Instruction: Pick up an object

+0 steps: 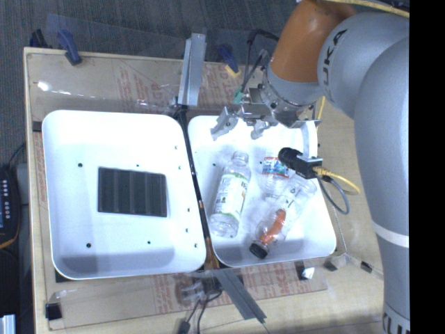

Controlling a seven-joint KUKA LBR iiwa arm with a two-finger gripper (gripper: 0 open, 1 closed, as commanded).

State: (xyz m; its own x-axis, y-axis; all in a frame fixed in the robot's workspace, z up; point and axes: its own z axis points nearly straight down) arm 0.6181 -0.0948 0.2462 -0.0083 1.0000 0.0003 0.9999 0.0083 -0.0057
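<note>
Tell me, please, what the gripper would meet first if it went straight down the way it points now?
Probably the bare white floor at the back of the right bin. The gripper hangs open above that spot, just behind the clear bottle's cap, though depth is hard to judge.

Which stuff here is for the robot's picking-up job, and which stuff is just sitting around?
For the job:
- gripper, open, above the right bin
- clear bottle with a label
- clear bottle with orange inside
- small crumpled bottle

Just lying about:
- left bin with its dark grille
- blue clamps at the bench's far edge
</note>
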